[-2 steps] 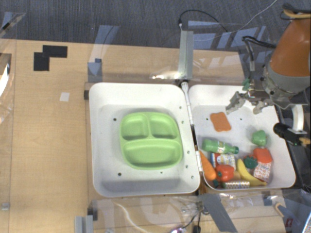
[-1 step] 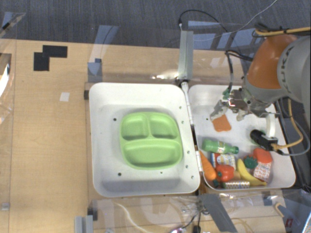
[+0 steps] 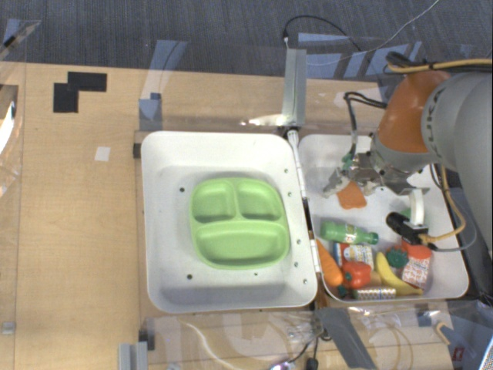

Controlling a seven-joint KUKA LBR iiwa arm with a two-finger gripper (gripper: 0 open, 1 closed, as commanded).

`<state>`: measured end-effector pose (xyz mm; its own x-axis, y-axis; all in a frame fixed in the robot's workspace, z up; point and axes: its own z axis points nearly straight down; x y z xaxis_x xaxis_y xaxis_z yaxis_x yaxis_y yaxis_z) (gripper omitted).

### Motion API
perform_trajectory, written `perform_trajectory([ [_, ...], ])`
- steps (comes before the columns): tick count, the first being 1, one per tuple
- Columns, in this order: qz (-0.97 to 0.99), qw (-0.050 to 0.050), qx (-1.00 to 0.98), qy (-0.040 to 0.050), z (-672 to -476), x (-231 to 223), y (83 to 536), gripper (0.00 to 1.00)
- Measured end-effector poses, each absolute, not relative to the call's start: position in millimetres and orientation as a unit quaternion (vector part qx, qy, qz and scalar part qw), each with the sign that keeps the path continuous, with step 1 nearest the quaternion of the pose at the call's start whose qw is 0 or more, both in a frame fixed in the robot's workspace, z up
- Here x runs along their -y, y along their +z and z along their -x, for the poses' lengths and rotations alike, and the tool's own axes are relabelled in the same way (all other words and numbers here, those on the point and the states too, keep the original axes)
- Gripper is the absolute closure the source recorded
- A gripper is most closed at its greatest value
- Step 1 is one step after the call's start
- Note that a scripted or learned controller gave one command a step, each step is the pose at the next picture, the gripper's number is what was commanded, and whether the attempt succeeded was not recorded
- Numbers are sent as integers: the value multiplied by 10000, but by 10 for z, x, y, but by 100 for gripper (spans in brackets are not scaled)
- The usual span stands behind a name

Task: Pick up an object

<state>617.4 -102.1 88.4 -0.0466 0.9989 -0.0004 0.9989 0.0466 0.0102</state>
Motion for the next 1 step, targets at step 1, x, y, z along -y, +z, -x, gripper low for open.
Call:
perform_trajectory([
  [1,-6616,12,-7498,14,-5929,565,1842,0],
])
